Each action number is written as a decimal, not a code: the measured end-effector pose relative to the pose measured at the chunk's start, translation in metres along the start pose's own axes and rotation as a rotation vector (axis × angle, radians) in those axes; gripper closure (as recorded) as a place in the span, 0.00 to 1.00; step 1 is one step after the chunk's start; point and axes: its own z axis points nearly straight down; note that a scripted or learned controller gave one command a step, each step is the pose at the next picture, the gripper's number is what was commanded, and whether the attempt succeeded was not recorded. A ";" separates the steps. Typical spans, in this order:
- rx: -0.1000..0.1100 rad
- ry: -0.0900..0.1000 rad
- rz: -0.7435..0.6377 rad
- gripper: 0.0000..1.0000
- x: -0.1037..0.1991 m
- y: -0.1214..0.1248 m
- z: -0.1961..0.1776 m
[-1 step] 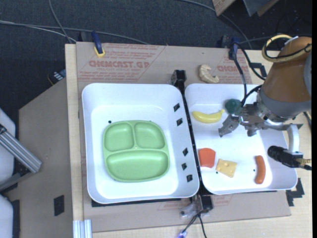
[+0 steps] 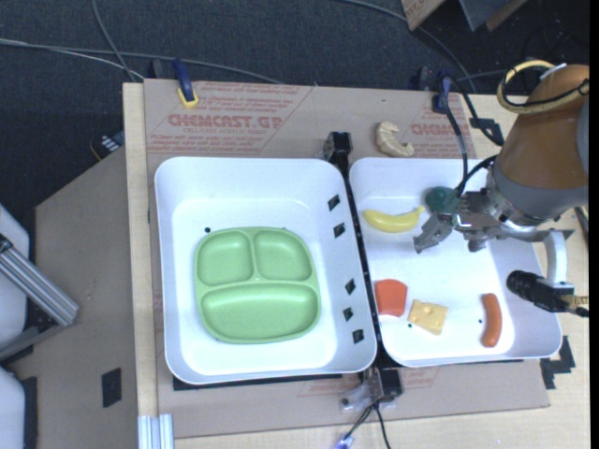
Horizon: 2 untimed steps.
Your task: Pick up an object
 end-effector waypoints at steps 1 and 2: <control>0.004 0.000 0.002 0.00 -0.009 0.003 0.050; 0.004 0.001 0.001 0.00 -0.009 0.002 0.102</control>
